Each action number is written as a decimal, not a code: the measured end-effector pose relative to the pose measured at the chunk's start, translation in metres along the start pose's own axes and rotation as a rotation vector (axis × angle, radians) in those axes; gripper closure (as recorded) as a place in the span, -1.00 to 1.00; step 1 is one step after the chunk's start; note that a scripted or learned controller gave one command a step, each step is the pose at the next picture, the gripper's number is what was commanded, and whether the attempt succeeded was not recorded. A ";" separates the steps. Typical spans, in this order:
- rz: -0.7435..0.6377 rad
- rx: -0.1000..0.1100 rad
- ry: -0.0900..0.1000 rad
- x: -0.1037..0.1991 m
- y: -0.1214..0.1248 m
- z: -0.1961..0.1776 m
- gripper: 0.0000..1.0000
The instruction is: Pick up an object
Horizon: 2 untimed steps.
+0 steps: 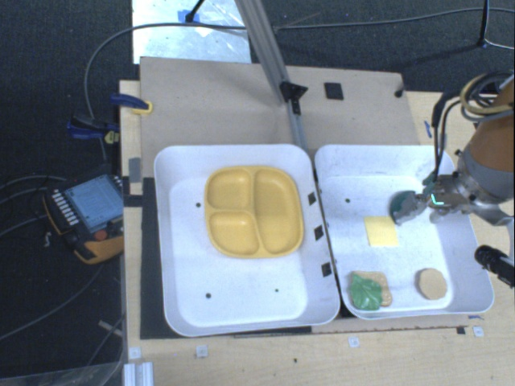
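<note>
The grey arm's gripper (pixel 405 207) is hovering in the right white bin (pixel 342 163), finger state unclear, just beside the flat yellow square (pixel 381 232); next it needs lowering squarely over it.

Two white bins: left bin (pixel 173 296) at 9 o'clock, right bin (pixel 354 167) at 3 o'clock. One yellow divided plate (pixel 254 211) in the left one. Right one has three items: one yellow square (pixel 381 232), one green-topped piece (pixel 368 290) at 6 o'clock, one tan round (pixel 431 284).
</note>
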<state>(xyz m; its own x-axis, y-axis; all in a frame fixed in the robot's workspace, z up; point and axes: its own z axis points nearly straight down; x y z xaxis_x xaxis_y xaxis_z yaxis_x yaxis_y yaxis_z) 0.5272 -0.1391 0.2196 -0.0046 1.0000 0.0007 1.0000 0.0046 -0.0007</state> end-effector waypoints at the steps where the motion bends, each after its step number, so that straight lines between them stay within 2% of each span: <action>1: 0.000 -0.002 0.000 0.000 0.000 -0.001 -1.00; 2: 0.002 0.002 0.000 0.005 0.005 0.060 -1.00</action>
<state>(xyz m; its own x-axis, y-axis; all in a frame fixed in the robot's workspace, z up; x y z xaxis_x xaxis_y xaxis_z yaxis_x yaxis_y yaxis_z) 0.5323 -0.1345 0.1595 -0.0022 1.0000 0.0008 1.0000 0.0022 -0.0030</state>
